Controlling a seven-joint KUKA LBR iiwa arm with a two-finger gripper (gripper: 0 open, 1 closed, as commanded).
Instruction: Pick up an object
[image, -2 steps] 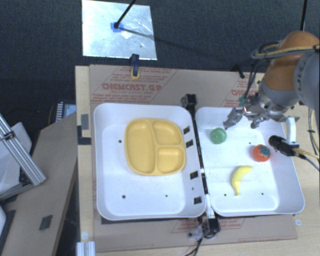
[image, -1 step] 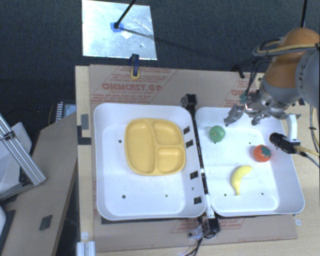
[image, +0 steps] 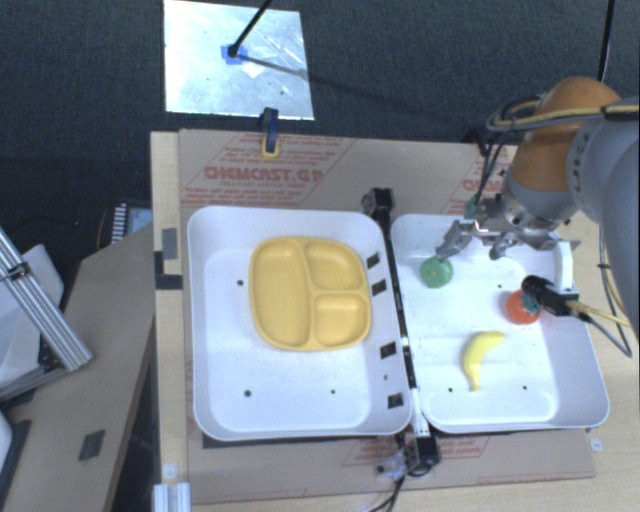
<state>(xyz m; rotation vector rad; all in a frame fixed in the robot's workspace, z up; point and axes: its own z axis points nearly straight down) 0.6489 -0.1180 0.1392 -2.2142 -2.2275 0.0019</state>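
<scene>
In the right bin (image: 560, 400) lie three things: a green round fruit (image: 436, 271) near the far left corner, an orange-red fruit (image: 519, 309) toward the right, and a yellow banana (image: 480, 357) near the middle front. My gripper (image: 473, 244) hovers at the far side of this bin, just above and to the right of the green fruit. It is open, with nothing between its fingers (image: 453, 240). The left finger tip is close to the green fruit's top.
The left bin (image: 215, 330) holds a yellow divided plate (image: 308, 293). A black divider strip (image: 393, 300) runs between the bins. The arm (image: 560, 150) comes in over the right bin's far right corner.
</scene>
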